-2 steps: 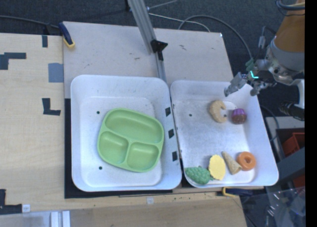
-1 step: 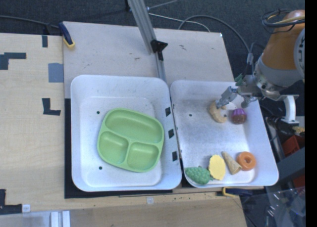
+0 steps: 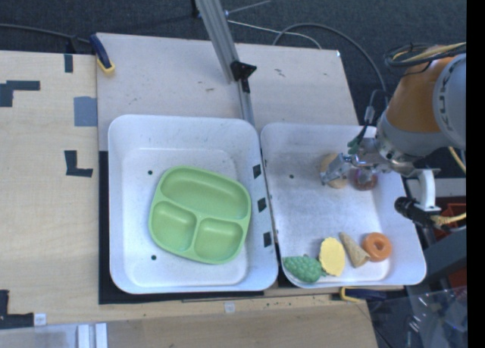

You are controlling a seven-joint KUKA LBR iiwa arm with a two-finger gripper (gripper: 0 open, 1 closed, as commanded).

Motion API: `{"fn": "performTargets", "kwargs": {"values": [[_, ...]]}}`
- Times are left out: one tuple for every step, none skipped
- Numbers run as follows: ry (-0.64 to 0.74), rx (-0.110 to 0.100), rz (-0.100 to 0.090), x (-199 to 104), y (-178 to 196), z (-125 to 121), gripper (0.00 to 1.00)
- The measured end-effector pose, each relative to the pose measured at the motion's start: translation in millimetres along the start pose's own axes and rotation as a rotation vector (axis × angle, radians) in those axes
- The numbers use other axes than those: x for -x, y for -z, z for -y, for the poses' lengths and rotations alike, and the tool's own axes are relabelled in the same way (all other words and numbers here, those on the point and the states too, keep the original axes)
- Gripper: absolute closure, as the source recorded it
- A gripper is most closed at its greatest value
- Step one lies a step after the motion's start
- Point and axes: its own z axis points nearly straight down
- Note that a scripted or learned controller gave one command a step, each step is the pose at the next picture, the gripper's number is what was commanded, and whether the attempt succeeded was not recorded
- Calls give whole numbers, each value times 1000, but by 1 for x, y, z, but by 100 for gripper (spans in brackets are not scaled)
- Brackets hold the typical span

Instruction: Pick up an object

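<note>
Green toy point(image 3: 303, 268) lay nearest; gripper point(image 3: 342, 170) hovered low over tan piece point(image 3: 331, 163).
Gripper state could not be told; centring over the piece before closing was advisable.

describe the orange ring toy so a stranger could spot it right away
Look at the right white bin, along its near edge, where four small items lie in a row. The orange ring toy is the last on the right, beside a tan cone. It alone is round with a hole in its middle.

End effector point(image 3: 342, 174) low in right bin point(image 3: 303, 210), green tray point(image 3: 200, 215) in left bin point(image 3: 129, 187).
</note>
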Motion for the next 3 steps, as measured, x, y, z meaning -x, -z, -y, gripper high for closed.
{"fn": "performTargets", "kwargs": {"values": [[1, 2, 0, -3, -44, -1, 0], [2, 5, 0, -4, -32, -2, 100], [0, 13, 2, -1, 31, -5, 100]]}}
